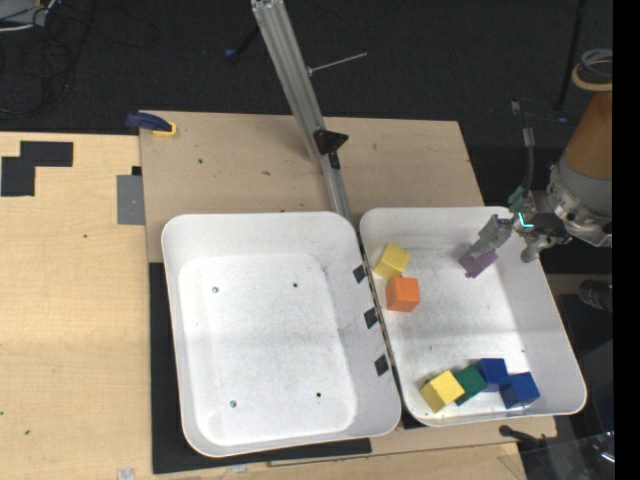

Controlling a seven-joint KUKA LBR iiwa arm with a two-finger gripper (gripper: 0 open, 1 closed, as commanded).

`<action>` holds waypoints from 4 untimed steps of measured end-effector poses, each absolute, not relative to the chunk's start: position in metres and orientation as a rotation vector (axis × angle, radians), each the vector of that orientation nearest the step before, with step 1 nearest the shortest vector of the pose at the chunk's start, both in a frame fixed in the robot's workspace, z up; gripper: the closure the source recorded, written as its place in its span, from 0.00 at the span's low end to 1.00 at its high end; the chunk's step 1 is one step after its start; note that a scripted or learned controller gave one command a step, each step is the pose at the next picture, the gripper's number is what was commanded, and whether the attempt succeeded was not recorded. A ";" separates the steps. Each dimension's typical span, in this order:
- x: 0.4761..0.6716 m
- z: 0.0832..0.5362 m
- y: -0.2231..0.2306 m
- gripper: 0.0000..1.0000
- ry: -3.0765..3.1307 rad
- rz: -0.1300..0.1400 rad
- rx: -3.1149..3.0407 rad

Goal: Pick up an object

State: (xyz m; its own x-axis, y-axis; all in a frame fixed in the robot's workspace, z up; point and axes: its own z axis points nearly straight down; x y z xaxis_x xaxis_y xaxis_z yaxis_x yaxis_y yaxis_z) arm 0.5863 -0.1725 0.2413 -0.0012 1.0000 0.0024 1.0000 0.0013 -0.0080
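Note:
My gripper (507, 251) hangs over the upper right part of the right bin (560, 333), its two grey fingers spread apart and open. A purple block (478, 261) lies at the tip of the left finger (490, 235), outside the gap rather than between the fingers. A yellow cube (392, 260) and an orange cube (402, 293) sit near the bin's left wall. Along the front wall sit another yellow cube (441, 389), a green cube (467, 380) and two blue cubes (492, 371) (519, 389).
The left bin (200, 238) stands beside the right one, with black clips (370, 316) on their shared edge. A slanted aluminium rail (295, 73) rises behind the bins. The arm's orange band (592, 138) is at the far right.

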 end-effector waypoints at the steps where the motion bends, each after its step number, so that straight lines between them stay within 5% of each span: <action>1: 0.587 0.244 -0.173 0.00 -2.221 0.002 -2.217; 4: 0.585 0.091 -0.174 0.00 -2.217 0.000 -2.224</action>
State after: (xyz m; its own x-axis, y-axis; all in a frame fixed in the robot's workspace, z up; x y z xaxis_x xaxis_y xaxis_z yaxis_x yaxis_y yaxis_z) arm 0.5855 -0.1744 0.0907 0.0030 1.0000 0.0006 1.0000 -0.0030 -0.0006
